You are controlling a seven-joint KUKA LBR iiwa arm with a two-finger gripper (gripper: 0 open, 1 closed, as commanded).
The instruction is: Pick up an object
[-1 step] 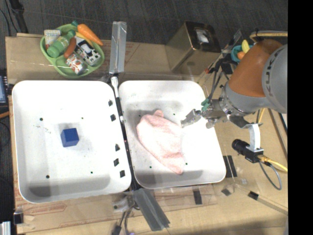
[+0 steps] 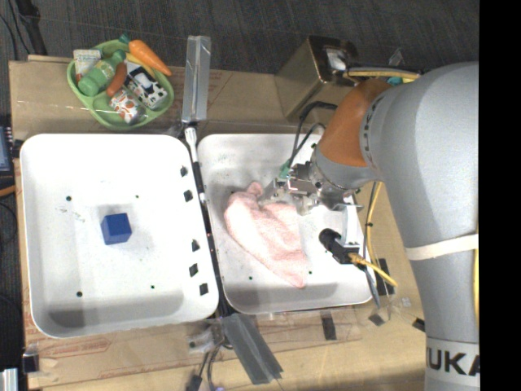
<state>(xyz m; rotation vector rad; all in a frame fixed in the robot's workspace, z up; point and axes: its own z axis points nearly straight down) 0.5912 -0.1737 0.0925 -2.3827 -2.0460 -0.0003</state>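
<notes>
A pink cloth [image 2: 264, 233] lies crumpled in the right bin [image 2: 244, 157], stretching from its middle toward the front. A small blue cube [image 2: 116, 228] rests on the floor of the left bin [image 2: 49, 177]. My gripper [image 2: 295, 187] hangs over the right bin at the cloth's upper right edge, close to or touching the fabric. The wrist and the orange band hide the fingers from above.
A green bowl [image 2: 81, 96] of toy food, with a carrot [image 2: 146, 54], stands behind the left bin. A tan box [image 2: 313, 68] sits behind the right bin. A metal divider with black clips [image 2: 198, 218] separates the bins. The grey arm [image 2: 431, 177] covers the right side.
</notes>
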